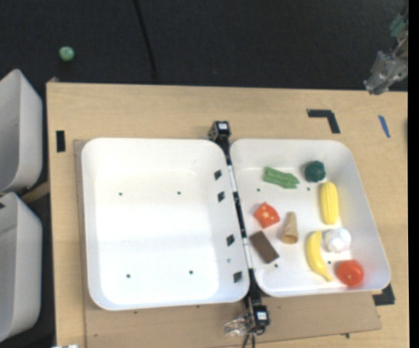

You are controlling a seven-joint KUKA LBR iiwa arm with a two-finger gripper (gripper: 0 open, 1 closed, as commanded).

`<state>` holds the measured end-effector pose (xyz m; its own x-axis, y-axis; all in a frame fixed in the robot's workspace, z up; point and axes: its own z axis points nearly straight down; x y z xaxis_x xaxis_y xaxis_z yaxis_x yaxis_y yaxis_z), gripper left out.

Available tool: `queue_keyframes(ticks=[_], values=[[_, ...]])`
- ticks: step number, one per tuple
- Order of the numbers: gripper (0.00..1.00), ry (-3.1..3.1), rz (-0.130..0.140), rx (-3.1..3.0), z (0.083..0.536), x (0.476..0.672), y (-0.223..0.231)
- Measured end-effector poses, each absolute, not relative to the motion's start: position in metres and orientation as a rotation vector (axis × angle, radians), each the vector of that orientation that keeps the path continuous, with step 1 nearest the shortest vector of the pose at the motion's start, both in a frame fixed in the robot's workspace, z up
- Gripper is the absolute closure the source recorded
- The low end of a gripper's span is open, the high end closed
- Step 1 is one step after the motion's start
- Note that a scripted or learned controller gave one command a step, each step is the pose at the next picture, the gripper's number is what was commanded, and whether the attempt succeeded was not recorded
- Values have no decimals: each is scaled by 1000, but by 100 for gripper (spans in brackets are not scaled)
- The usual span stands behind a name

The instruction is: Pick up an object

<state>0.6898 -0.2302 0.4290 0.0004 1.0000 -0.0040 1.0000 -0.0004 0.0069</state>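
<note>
parked up at the far right of the bench, my gripper point(388, 69) hangs above the bare wood, outside both bins, and at this angle it is a small grey blur, so whether it is released or clenched i cannot tell. nothing sits in it that i can make out.

everything worth picking lies in the right bin point(354, 162), which is down and to the left of me, nearer the camera. closest to my position are the dark green ball point(314, 170) in the far right part of that bin and the corn cob point(329, 202) just near of it. the cob's long axis runs far to near, almost straight, so i judge a grip across its width, closing left to right, would suit it. the green pepper point(280, 177) lies further left, its length slanted from far left to near right.

deeper toward the near edge, the banana point(315, 255) curves beside a white lump point(336, 239) that touches it, with a red tomato point(349, 272) just near of both; that cluster looks crowded for a clean descent. the red piece point(266, 214), cone point(289, 228) and brown block point(264, 246) sit apart toward the bin's left wall.

my move, as i judge it, must travel near and leftward before any descent.
</note>
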Motion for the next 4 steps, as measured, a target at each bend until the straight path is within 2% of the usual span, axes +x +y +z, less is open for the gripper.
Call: queue_keyframes(ticks=[2,3,4], values=[[100,2223,3,2209,502,690,-228],[100,2226,-11,2230,342,681,-229],[100,2217,8,2209,432,690,-229]])
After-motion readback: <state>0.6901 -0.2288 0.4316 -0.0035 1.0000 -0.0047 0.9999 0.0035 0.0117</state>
